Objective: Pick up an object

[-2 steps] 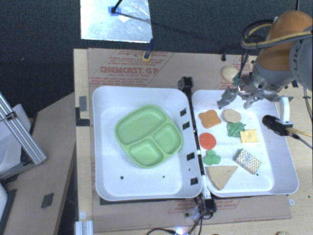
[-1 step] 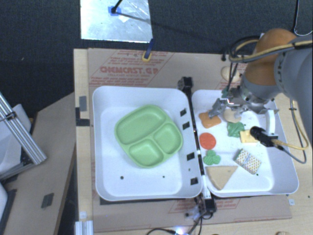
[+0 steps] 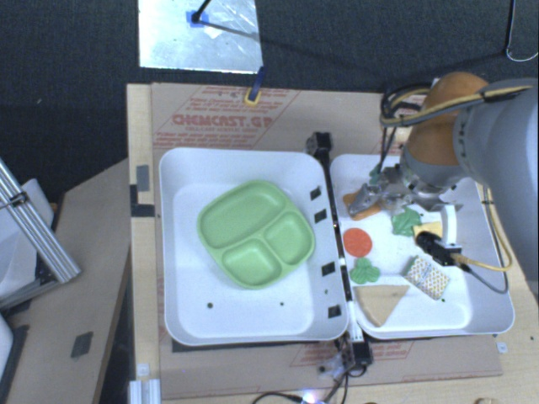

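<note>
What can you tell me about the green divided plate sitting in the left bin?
The light green, plastic-looking divided plate has rounded corners and three compartments: one large section toward the far side and two smaller ones toward the near side. It lies flat, turned at an angle, near the middle of the left white bin, resting on the bin floor. Its compartments hold nothing, and nothing else touches it.
</note>
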